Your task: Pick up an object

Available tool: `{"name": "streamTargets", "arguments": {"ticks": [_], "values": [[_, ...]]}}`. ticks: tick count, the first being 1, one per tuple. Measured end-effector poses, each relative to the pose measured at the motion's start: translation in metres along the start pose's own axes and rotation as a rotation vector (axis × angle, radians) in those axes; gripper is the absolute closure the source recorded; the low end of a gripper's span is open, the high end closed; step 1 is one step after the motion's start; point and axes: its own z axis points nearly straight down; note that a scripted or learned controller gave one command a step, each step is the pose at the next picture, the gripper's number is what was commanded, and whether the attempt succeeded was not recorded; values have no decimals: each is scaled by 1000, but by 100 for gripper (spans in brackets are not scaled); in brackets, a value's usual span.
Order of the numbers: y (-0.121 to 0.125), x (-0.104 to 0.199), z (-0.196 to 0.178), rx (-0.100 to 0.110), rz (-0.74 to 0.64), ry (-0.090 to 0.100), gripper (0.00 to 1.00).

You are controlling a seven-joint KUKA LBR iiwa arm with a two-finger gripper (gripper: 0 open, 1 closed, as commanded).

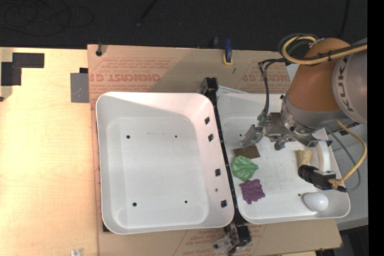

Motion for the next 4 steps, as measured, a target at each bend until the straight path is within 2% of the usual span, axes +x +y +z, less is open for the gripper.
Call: {"name": "streamTargets", "arguments": {"ticks": [1, 2, 3, 4], "values": [[6, 85, -18, -11, -6, 0, 0], [17, 118, -163, -24, -2, -2, 0], [-61, 55, -180, -9, 9, -4, 0], [-27, 158, -182, -11, -6, -3, 0]]}}
